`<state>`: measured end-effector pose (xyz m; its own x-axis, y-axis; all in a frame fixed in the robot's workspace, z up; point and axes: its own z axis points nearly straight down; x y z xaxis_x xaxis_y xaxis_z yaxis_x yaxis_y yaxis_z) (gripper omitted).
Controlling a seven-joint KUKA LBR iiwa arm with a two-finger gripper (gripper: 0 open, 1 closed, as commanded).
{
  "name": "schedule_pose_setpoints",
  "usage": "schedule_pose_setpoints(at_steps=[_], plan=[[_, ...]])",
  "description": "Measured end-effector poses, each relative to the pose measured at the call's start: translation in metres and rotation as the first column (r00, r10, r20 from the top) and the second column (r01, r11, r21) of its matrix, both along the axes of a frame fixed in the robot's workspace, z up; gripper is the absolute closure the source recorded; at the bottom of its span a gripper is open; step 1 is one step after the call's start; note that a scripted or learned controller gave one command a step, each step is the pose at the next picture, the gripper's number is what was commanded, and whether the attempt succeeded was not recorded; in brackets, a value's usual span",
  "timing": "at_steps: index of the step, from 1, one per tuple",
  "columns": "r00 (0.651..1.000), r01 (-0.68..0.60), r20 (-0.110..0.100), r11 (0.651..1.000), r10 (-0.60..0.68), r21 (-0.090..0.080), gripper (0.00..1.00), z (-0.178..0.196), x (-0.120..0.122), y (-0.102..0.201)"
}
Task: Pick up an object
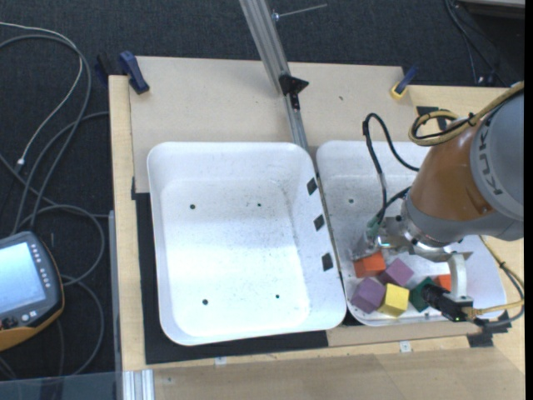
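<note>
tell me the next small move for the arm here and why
Probably a short straight descent. The pincer sits low in the right bin, just above the orange block, with two purple blocks and a yellow one crowded beside it. Nothing shows as gripped yet.

Grey-and-orange arm (466, 182) runs off the right edge and covers much of the right shallow white bin (350, 182). Gripper (385, 242) sits tucked under the wrist, too hidden to read. Small orange block (370, 265) partly covered. Dark green object (430, 294) unclear in shape. Handheld screen pendant (21, 286) cut by left edge.
</note>
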<state>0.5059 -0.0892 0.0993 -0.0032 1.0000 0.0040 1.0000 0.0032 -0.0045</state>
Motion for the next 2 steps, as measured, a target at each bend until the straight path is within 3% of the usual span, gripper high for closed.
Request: schedule_pose_setpoints(at_steps=[1,2], plan=[[1.000,-0.005,0.013,1.000,0.005,-0.001,1.00,0.104,0.013,0.073],[1.000,-0.008,0.009,1.000,0.008,0.001,1.00,0.154,0.006,0.162]])
